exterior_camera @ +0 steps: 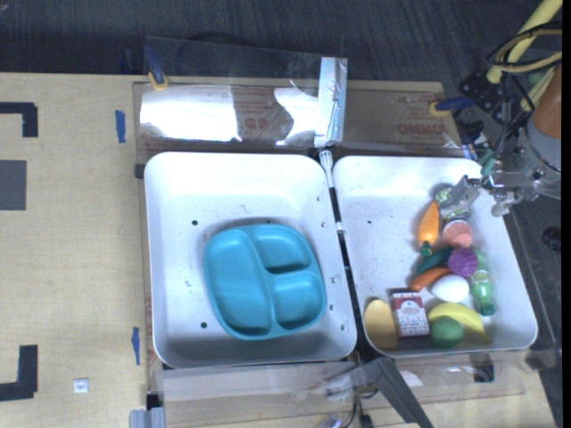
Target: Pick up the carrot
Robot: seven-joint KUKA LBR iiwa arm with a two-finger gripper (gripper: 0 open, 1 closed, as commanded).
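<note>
- Carrot (429, 225) lay in the right bin (375, 203), just below and a little left of the gripper (464, 194), lengthwise roughly up-and-down in the camera view, its green top (434, 260) at the far end from the gripper.
- Whether the gripper was spread, pressed together or pinching anything could not be told; nothing was seen held in it.
- As a toy vegetable it looked light, stiff and smooth, so probably slippery; I judged the thick orange middle the best place to take hold, squeezing across its width.
- Close neighbours would crowd a grasp: a pink round piece (458, 234) touched it on the side away from the bin's open floor, with a purple piece (462, 261) just beyond.
- Farther from the gripper the same bin held a white egg (451, 290), banana (457, 316), small red box (409, 315) and yellow piece (379, 323).
- The left bin (178, 194) held a blue divided tray (264, 279), well apart from the gripper.
</note>
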